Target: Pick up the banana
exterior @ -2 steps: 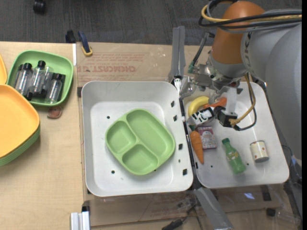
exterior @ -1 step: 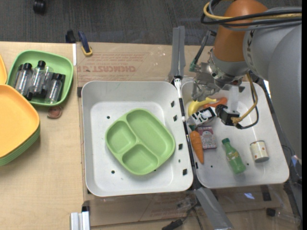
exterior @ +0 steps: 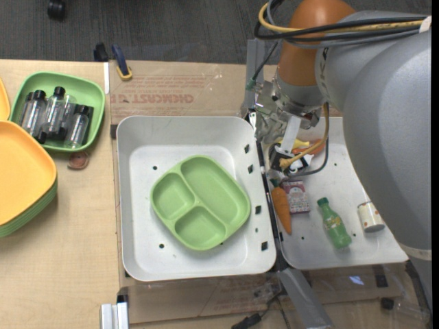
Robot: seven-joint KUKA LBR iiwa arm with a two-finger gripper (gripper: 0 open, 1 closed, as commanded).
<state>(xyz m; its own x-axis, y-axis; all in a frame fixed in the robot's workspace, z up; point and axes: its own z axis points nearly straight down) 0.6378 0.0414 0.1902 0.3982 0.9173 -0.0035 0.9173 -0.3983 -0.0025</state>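
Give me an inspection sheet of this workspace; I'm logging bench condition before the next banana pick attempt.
Surface: two shallow white bins side by side, left white bin and right white bin, on a brown bench.
Job's things: yellow banana, partly hidden under the gripper in the right bin.
Clutter: green three-compartment plastic plate in the left bin; orange carrot, small red-and-white carton, green plastic bottle and small pale can in the right bin.
Grippers: two-finger gripper low over the banana; finger state unclear.
Cables: yellow and black cables over the orange wrist band.
Surroundings: green tray of dark vials, stacked orange plates.
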